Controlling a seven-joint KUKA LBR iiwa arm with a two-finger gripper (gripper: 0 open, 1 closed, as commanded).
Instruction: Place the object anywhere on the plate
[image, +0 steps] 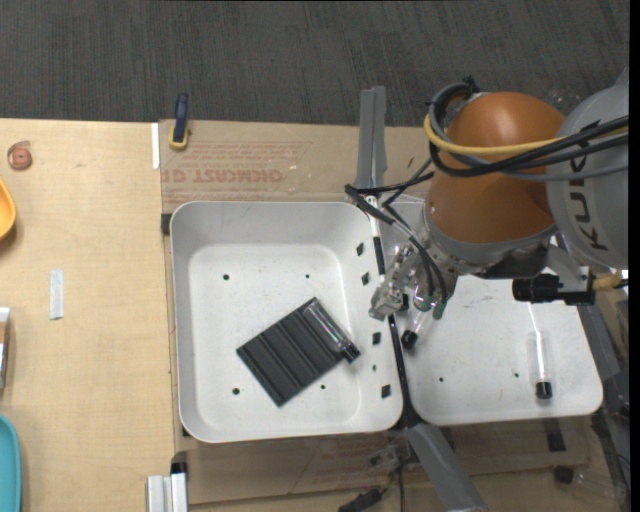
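Observation:
A dark grey ribbed plate (288, 354) lies at a slant in the left bin (200, 300). A clear tube with a black cap (332, 330) rests along the plate's right edge, its cap just past the corner. A second clear tube with a black tip (540, 366) lies in the right bin (480, 390), near that bin's right side. My gripper (406, 308) hangs over the divider between the two bins, to the right of the plate and well left of the second tube. Cables and the wrist crowd it.
The orange band of the arm (495, 170) covers the top of the right bin. A cardboard sheet (260, 165) lies behind the left bin. Small items sit on the wooden bench (80, 300) at the left.

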